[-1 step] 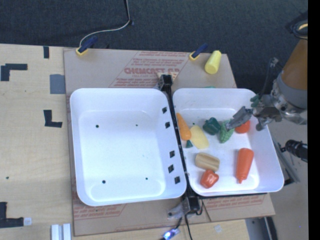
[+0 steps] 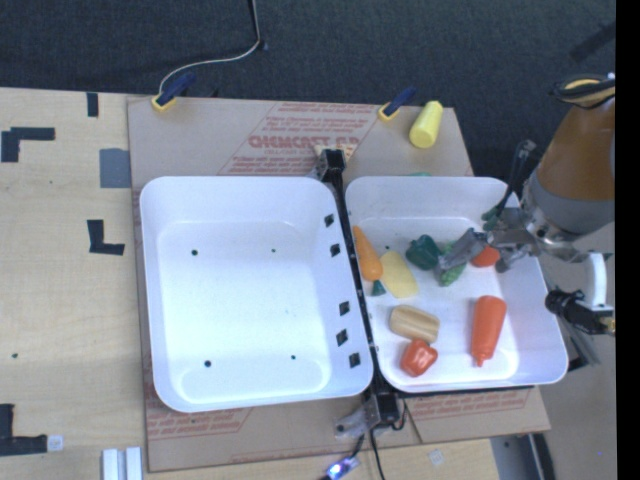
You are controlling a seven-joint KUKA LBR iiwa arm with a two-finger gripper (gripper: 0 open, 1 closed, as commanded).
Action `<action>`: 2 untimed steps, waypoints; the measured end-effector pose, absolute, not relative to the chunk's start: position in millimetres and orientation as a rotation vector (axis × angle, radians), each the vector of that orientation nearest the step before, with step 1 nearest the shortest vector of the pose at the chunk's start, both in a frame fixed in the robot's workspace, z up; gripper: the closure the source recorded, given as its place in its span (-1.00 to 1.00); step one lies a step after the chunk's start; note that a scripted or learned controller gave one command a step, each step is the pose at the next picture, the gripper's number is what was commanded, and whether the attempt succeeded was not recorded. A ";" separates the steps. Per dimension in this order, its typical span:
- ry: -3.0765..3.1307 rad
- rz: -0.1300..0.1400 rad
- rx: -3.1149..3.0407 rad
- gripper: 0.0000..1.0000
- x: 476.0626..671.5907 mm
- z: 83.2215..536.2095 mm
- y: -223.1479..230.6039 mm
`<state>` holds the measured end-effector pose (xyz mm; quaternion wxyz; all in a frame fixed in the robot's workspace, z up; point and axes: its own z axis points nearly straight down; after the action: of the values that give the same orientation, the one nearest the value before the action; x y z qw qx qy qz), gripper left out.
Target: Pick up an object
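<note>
The right bin [image 2: 540, 368] holds several toy foods. A dark green piece [image 2: 424, 251] lies near its middle, with a small green piece [image 2: 449, 276] just to its right. My gripper [image 2: 460, 253] hangs low over these two, reaching in from the right. A small red-orange piece [image 2: 486, 258] sits directly behind the gripper. Also in the bin are a yellow piece [image 2: 400, 276], a slim orange carrot [image 2: 367, 254] by the left wall, a tan roll [image 2: 413, 322], a red pepper [image 2: 418, 358] and a big orange carrot [image 2: 487, 328].
The left bin [image 2: 170, 268] stands beside the right one, sharing a black-clipped divider [image 2: 345, 268]. A yellow cylinder [image 2: 426, 124] lies on the cardboard behind the right bin. The arm's orange band [image 2: 580, 148] rises at the right edge.
</note>
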<state>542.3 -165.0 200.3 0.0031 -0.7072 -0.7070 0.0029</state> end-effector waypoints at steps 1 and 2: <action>-2.218 0.008 -2.215 -1.00 587.3 91.3 -200.3; -2.222 0.002 -2.219 1.00 588.2 107.7 -199.7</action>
<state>588.2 -199.7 107.7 0.0007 -0.7067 -0.7076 0.0006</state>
